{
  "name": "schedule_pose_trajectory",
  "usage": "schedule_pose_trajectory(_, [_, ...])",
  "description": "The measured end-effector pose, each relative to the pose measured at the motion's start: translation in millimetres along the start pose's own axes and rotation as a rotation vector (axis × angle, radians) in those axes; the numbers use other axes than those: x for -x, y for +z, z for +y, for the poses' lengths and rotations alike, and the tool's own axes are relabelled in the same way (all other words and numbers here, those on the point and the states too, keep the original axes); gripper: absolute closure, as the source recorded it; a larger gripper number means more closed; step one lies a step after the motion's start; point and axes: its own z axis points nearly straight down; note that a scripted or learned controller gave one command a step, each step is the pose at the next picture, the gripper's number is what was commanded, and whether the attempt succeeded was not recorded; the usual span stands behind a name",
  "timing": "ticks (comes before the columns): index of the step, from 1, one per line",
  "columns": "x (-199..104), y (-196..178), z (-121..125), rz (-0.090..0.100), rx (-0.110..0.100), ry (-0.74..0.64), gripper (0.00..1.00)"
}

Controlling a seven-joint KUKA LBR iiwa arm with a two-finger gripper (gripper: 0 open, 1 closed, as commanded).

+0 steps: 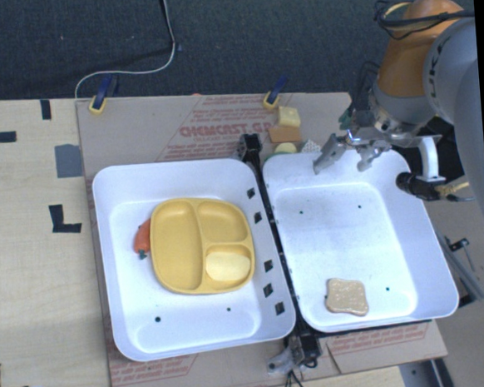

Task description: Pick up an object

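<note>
My gripper [344, 156] hangs over the far rim of the right bin [411, 217], its two grey fingers spread apart with nothing between them. A tan, cookie-like flat piece [347, 296] lies near the front of the right bin. In the left bin [116, 240] sits a yellow divided plate [197, 238] holding a pale yellow round item [228, 265]. An orange object [143, 236] peeks out from under the plate's left edge.
Behind the bins, on the cardboard, stand a small tan block [286, 132], a yellow cube [288, 115] and a pale green piece [284, 148]. Black clips [267, 245] line the seam between the bins. A white cable [155, 45] runs across the dark back.
</note>
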Motion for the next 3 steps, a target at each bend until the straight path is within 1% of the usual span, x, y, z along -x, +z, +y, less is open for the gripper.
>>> schedule_pose_trajectory(1, [-59.0, 8.6, 7.9, 0.002, -0.001, -0.006, 0.0])
schedule_pose_trajectory(3, [-55.3, 8.1, 7.5, 0.0, 0.0, -0.001, 0.0])
